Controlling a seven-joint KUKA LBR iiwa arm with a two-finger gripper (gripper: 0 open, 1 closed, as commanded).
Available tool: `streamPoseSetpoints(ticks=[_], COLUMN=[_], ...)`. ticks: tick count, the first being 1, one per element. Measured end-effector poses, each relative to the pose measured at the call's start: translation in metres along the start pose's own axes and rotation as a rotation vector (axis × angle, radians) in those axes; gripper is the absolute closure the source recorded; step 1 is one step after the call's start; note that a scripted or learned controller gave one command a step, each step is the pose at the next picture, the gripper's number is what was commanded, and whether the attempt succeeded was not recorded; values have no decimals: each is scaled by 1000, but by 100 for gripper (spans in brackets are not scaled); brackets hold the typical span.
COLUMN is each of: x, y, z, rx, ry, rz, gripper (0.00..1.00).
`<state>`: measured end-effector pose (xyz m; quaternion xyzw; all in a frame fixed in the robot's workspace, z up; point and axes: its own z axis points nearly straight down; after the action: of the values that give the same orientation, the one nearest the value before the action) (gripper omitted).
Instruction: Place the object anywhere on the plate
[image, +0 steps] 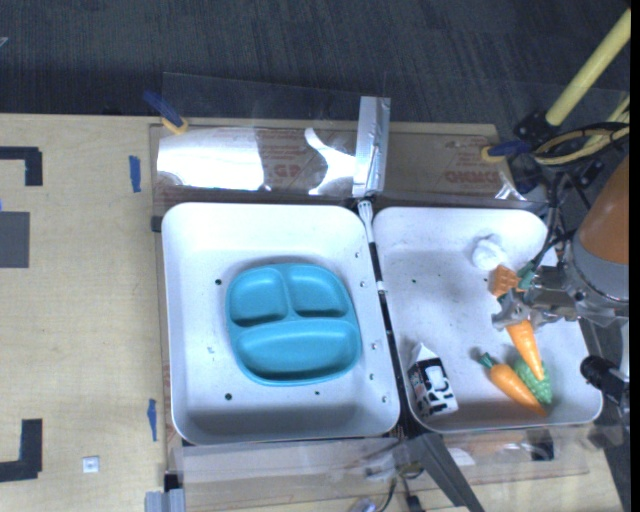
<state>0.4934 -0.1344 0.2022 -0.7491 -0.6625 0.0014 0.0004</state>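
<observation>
A blue divided plate (292, 322) lies in the left white bin (190, 240). In the right bin (430, 250), my gripper (520, 300) hangs low near the right wall. An orange carrot (526, 346) sits just below it, with its top end reaching under the gripper. A second carrot (510, 381) with green leaves lies beside it, towards the front. A small orange piece (502, 279) and a white lump (487, 251) sit just left of the gripper. The gripper body hides where it meets the carrot.
A black-and-white printed object (432, 384) leans at the front left corner of the right bin, against the divider between the bins. Cables and a yellow pole (590, 70) crowd the back right. A metal bracket (371, 145) stands behind the bins.
</observation>
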Motion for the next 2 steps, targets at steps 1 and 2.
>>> streamPoseSetpoints(ticks=[1,2], x=[63,145], y=[-22,14], z=[19,-7], rx=[2,-6], ry=[3,1], rz=[-34,-254], gripper=[100,100])
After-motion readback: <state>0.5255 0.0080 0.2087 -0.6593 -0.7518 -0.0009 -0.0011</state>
